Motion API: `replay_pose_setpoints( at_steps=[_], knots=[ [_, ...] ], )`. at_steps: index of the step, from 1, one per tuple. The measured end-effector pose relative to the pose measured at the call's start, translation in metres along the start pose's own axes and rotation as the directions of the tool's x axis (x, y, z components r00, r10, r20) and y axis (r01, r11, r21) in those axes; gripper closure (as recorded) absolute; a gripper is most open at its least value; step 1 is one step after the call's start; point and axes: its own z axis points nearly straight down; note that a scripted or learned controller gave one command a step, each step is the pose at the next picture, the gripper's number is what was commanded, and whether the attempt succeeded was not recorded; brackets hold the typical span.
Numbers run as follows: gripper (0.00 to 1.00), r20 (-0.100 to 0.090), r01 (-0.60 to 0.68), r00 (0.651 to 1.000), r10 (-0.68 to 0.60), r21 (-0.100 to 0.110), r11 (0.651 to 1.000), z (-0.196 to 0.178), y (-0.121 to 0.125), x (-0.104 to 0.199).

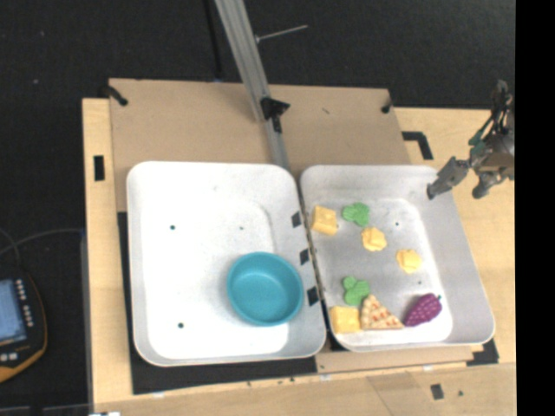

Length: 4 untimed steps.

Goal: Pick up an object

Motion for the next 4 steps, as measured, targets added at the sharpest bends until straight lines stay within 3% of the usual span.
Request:
replay_pose_setpoints(
  at_steps=[1, 3, 4],
  knots=[
    [0.0, 0.001, 0.0, 1.0, 0.0, 0.0, 1.0, 0.0, 0.0, 0.0],
    [0.0, 0.0, -0.004, 1.0, 0.004, 0.004, 1.0, 0.087, 0.004, 0.002],
    [0.0, -0.001, -0.006, 1.0, 0.006, 0.007, 1.0, 0.15, 0.0, 0.002]
  ],
)
